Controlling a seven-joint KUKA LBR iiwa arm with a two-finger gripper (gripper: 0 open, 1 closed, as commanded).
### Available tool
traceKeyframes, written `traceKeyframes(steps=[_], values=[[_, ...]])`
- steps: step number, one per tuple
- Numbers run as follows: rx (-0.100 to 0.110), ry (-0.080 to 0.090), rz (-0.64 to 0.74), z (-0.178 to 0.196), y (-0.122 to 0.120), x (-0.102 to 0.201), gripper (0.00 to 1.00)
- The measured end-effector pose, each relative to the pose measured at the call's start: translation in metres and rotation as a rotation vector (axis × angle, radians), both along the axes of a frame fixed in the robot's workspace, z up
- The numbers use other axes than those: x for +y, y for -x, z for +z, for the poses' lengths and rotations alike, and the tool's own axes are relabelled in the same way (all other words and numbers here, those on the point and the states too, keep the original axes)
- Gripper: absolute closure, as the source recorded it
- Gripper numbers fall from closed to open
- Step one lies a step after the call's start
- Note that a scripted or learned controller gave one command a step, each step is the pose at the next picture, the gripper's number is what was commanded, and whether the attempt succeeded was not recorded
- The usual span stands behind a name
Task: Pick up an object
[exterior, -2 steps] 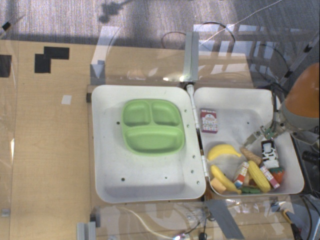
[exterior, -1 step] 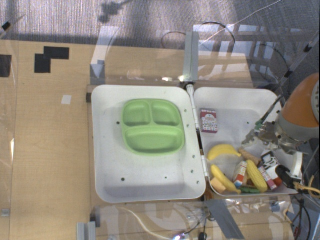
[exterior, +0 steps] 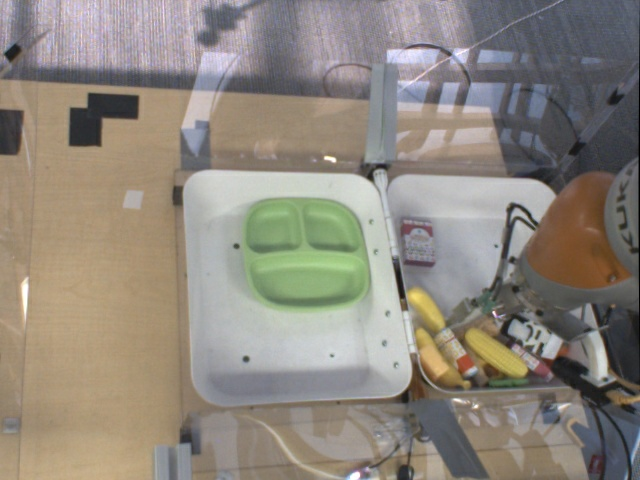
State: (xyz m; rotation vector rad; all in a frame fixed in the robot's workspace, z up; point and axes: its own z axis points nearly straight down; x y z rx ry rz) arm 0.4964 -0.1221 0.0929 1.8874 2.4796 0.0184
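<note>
The right bin (exterior: 470,213) holds a small red box (exterior: 418,241) near its left wall. In its front part a pile lies together: a yellow banana (exterior: 427,309), a second yellow piece (exterior: 438,361), a yellow corn cob (exterior: 495,352) and a few marker-like sticks (exterior: 455,349). My arm, with its orange band (exterior: 575,238), reaches in from the right and hangs over the bin's right half. My gripper (exterior: 492,311) sits low at the back edge of the pile, just above the corn cob and right of the banana. The wrist hides much of it, and I see nothing lifted.
A green divided plate (exterior: 305,253) lies in the middle of the left bin (exterior: 215,368). A metal divider (exterior: 380,128) runs back between the bins. Black cables (exterior: 515,218) loop beside the arm. Bare white floor lies at the back of the right bin.
</note>
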Motion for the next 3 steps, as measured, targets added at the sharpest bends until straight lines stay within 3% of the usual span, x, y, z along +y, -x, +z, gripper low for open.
traceKeyframes(steps=[1,2,3], values=[[0.008,0.004,0.235,-0.001,-0.031,0.016,0.00],[0.006,0.009,0.534,0.000,-0.016,-0.014,0.00],[0.011,-0.001,0.065,-0.001,-0.021,0.009,0.00]])
